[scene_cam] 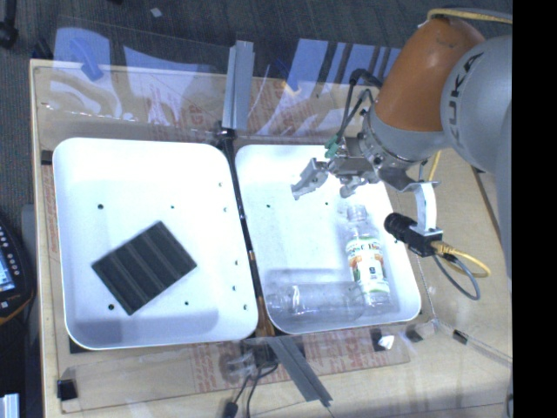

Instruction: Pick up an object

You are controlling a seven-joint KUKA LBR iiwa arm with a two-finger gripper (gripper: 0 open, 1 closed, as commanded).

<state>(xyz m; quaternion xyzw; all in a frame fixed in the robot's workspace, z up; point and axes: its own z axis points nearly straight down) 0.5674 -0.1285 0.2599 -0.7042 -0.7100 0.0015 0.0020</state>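
My gripper (332, 179) hangs over the upper middle of the right bin (270, 233), its grey fingers (309, 179) spread apart with nothing between them. Just below and right of it a clear plastic bottle (366, 259) with a white, green and orange label lies lengthwise along the bin's right side. A second clear bottle (315, 298) lies crosswise along the bin's near wall. In the left bin (87, 168) a flat dark ribbed block (144, 266) rests at a slant.
A metal post (237, 85) and clear shields stand behind the bins. A black fitting (409, 232) with a yellow cable (461, 264) sticks out at the right bin's right rim. The arm's orange band (426, 68) looms at upper right.
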